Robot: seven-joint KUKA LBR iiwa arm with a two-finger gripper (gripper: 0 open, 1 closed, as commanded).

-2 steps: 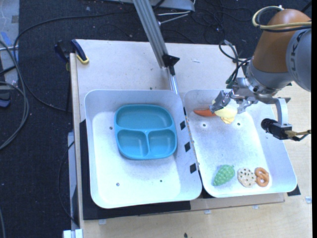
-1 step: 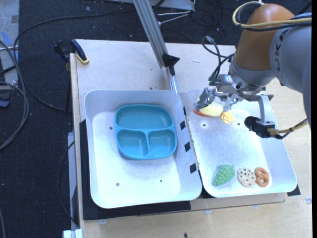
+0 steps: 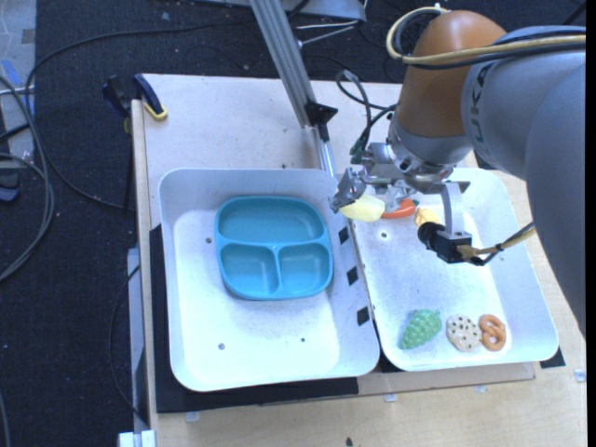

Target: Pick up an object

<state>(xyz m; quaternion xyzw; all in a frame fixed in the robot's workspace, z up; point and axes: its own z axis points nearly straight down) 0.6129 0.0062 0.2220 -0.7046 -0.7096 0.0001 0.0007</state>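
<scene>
over the right bin, a yellow piece at the pincer

in the right bin (image 3: 521, 277) the pincer (image 3: 365, 196) sits low at the near-left corner, and a pale yellow lemon (image 3: 363, 209) lies right under it with something orange (image 3: 399, 209) beside; whether it grips the lemon i cannot tell. green grapes (image 3: 421, 328), a cookie (image 3: 461, 331) and a pretzel (image 3: 492, 331) wait along the front. a blue plate (image 3: 274, 247) fills the left bin (image 3: 186, 343). no readable writing.
</scene>
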